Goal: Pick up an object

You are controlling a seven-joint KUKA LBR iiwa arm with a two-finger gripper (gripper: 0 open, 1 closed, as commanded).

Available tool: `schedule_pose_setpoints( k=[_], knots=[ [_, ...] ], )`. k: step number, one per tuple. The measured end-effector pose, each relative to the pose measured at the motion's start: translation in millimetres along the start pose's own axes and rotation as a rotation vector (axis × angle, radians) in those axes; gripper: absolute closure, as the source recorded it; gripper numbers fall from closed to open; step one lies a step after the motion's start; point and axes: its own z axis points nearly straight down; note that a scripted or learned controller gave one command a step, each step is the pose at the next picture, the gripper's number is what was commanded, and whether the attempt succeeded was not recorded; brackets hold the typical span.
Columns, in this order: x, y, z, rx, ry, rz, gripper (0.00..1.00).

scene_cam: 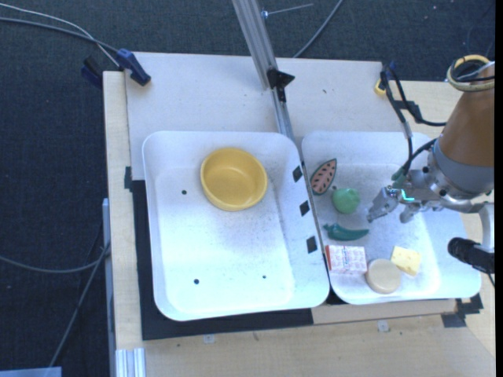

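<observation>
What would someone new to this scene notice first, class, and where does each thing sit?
The yellow bowl stands out, alone near the top of the left bin. Next comes the cluster in the right bin: a green ball, a green pepper, a watermelon slice, a cheese wedge. The claw hovers just right of the ball.

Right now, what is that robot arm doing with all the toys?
The robot arm's gripper hangs over the right bin, close to a green ball. Nothing shows between its jaws. A green pepper, cheese wedge and round tan piece lie nearby. The left bin has a yellow bowl.
</observation>
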Motion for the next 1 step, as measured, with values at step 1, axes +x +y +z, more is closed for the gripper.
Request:
schedule_pose_setpoints(
  k=[1],
  knots=[
    [-0.1,0.9,-1.8,-0.004,0.0,0.0,0.0]
  ],
)
